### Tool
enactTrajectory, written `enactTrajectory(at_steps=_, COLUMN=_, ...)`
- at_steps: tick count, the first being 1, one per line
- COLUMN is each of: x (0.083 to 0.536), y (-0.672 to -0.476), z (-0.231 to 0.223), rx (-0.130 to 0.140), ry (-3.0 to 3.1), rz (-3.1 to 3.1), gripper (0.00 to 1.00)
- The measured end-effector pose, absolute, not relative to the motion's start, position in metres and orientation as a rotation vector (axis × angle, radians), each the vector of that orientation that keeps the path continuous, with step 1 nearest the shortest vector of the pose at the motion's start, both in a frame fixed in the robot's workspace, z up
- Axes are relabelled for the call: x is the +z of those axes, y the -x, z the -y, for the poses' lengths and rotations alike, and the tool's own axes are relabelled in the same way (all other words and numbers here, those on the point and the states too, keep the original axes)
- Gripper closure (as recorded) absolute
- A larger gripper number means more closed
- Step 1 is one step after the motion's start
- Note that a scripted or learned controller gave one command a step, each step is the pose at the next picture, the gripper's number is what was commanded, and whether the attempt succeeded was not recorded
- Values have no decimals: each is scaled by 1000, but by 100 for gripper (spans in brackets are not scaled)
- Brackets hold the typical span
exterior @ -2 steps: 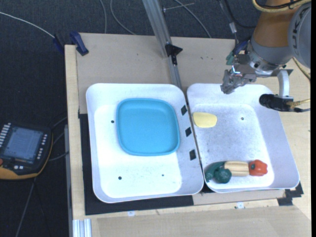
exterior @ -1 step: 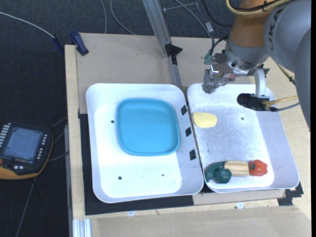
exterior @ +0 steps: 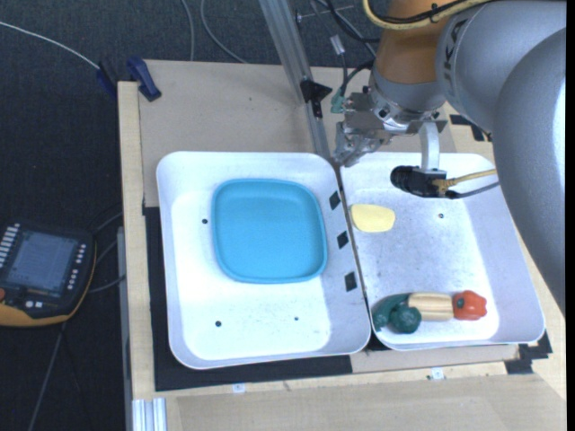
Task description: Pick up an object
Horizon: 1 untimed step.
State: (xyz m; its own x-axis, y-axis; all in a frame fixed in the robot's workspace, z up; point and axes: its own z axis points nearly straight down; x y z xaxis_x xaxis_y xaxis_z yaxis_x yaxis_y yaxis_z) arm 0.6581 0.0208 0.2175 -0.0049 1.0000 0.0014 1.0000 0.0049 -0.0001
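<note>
Gripper (exterior: 349,151) in camera view: hangs at the far edge of the bins, over the seam where the left bin (exterior: 184,268) meets the right bin (exterior: 440,250), tip pointing down at the right bin's far-left corner. Spread or pressed together: cannot tell from this angle. Grey arm (exterior: 512,70) with orange band (exterior: 409,25) comes in over the right bin's far-right corner. Pick candidates all lie on the right bin's floor. Pale yellow piece (exterior: 372,218) is flat, just beside the left wall, the one nearest the gripper but apart from it. Along the near edge is a row of three: dark green lump (exterior: 398,316) toward the near-left corner, tan cylinder (exterior: 431,306) on its side next to it, red piece (exterior: 469,305) at the cylinder's other end. They look to be touching; can't tell if they are one item. Left bin carries a blue square plate (exterior: 269,230) with rounded corners, roughly centred. Three small black tabs (exterior: 342,239) run along the seam between the bins. On the bench (exterior: 135,196), a blue clamp (exterior: 144,77) sits at the far-left corner and a metal post (exterior: 283,43) rises at the far edge by the gripper. Handheld pendant (exterior: 40,272) lies off the bench, past its left edge.
</note>
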Motion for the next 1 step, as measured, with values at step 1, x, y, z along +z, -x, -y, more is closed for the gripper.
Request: enactTrajectory(at_steps=1, x=216, y=-659, z=-77, rx=-2, ry=2216, rz=2226, gripper=100)
